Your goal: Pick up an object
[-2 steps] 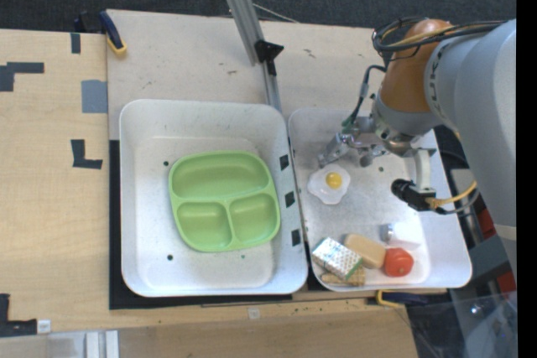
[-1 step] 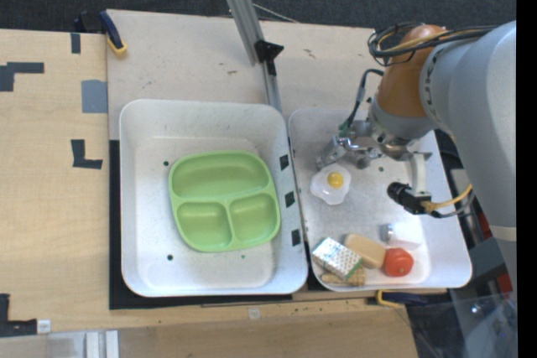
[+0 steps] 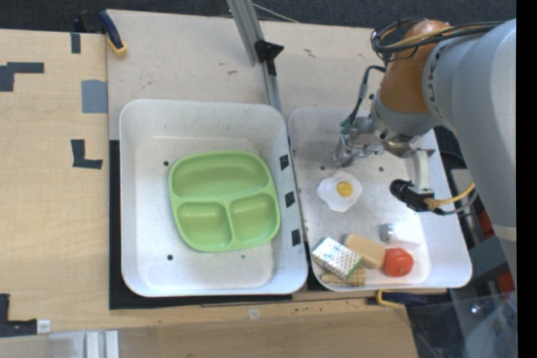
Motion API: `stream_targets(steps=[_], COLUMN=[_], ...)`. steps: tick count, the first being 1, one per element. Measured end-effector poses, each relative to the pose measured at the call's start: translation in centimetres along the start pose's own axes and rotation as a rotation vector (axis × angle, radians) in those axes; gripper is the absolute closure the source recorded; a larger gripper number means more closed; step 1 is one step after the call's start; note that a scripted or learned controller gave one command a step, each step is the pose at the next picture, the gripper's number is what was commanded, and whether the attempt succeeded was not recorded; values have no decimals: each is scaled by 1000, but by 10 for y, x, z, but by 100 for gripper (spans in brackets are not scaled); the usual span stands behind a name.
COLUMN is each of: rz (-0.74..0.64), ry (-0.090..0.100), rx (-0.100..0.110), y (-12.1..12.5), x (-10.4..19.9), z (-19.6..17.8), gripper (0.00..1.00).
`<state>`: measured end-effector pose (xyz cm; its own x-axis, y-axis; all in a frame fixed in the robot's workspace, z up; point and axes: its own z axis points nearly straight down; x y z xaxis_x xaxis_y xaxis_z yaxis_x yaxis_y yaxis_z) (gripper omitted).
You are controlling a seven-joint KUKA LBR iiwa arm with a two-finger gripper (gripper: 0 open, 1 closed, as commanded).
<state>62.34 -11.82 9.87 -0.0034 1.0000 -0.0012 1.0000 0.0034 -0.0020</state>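
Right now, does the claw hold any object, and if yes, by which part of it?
Nothing is seen held. The claw hangs in the right bin, above the fried egg toy and apart from it, with no object between its tips.

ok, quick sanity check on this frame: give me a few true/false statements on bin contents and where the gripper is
1. The green divided plate lies in the left bin. True.
2. The fried egg lies on that plate. False: it lies in the right bin.
3. The gripper is over the right bin, above the egg in the view. True.
4. The red tomato is at the far end of the right bin. False: it lies at the near end, beside the tan block.
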Motion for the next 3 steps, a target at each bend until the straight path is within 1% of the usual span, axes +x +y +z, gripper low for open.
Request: stream_targets(steps=[1,2,3], rz=[2,2,2], ry=[1,0,1], rx=[-4,-7,-4], y=[-2,-1,0], x=[-1,-11,-11], z=[-43,-99,-125], gripper=[100,100,100])
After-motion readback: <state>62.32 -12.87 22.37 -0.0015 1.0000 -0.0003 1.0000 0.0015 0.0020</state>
